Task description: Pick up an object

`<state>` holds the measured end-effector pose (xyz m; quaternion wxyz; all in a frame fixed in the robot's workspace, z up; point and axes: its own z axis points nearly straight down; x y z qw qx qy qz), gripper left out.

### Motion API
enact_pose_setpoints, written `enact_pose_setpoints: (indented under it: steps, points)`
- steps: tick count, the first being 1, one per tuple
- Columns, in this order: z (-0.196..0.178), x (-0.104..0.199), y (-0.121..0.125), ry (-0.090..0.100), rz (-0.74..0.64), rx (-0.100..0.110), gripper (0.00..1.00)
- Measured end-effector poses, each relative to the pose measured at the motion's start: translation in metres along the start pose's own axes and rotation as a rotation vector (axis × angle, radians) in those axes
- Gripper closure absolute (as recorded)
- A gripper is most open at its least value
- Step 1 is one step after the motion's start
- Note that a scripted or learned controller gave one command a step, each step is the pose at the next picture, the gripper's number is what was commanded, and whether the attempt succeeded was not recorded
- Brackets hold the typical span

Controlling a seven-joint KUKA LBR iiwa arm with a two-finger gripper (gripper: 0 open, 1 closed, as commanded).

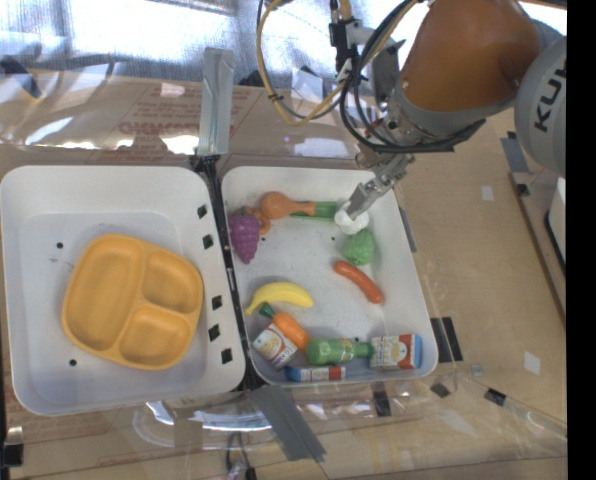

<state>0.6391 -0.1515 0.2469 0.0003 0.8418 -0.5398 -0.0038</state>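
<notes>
The gripper hangs low in the right white bin, just above the small green plastic broccoli-like toy at the bin's far right; its grip state I cannot tell. The toy looks light, stiff and knobbly, best pinched across its middle.

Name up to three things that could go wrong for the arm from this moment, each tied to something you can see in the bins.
1. The gripper is low beside the green vegetable near the right bin's far wall; it may knock the toy aside rather than grasp it.
2. The orange carrot and purple grapes lie close by, so a sweep could push them.
3. The bottles are crowded at the near wall, making clean grasps hard.
</notes>
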Motion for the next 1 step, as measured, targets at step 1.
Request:
enact_pose_setpoints:
  steps: [1]
  points:
    - [0.0484,-0.0080,0.0307,0.003,-0.169,0.002,1.00]
